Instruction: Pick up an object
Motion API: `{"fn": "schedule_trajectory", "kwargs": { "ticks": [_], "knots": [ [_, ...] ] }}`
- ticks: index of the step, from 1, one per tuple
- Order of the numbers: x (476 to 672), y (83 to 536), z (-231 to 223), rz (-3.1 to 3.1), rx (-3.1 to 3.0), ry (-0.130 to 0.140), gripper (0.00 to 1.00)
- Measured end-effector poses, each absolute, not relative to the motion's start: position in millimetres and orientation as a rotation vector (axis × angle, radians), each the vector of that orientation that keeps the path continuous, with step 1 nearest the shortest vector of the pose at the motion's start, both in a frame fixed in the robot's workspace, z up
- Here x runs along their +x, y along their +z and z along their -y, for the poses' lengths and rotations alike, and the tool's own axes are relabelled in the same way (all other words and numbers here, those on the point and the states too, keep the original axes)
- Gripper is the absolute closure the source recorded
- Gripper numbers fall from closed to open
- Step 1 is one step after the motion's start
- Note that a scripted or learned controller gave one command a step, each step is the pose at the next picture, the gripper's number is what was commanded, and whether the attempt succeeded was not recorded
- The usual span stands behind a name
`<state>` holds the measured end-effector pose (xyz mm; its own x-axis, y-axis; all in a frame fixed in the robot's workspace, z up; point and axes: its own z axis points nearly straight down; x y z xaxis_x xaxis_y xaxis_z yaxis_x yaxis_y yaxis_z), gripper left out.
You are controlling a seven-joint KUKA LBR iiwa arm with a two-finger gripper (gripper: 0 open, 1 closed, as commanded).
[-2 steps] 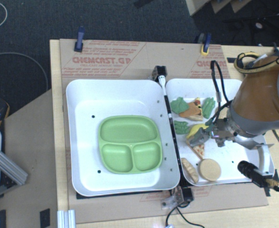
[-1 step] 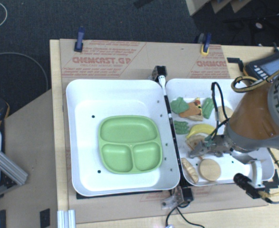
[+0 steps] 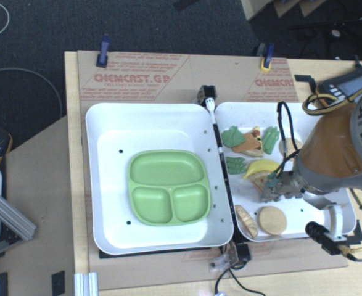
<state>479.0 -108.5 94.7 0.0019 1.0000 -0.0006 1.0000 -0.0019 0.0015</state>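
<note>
Camera view: we see gripper (image 3: 272,189) low in right bin (image 3: 248,113), beside yellow banana-like piece (image 3: 260,168); finger state we cannot tell. Round tan piece (image 3: 272,220) at 6 o'clock of gripper, green pieces (image 3: 233,137) at 11 o'clock. Green divided plate (image 3: 167,186) at 9 o'clock, in left bin (image 3: 106,184).

grey arm (image 3: 353,165) w/ orange band, black cable looped alongside.

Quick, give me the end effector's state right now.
End effector: down in the right bin beside the yellow banana toy; open or shut cannot be told.
</note>
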Motion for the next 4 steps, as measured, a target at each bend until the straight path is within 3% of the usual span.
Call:
{"fn": "schedule_trajectory", "kwargs": {
  "ticks": [1,2,3,4],
  "knots": [
    [481.1,190.0,13.6,-2.230,2.206,0.014,1.00],
    [480.6,305.8,-25.5,-2.223,2.208,0.016,1.00],
    [478.1,246.3,7.8,-2.220,2.230,-0.009,1.00],
    [477.5,180.4,-59.4,-2.234,2.220,-0.008,1.00]
  ]
}}
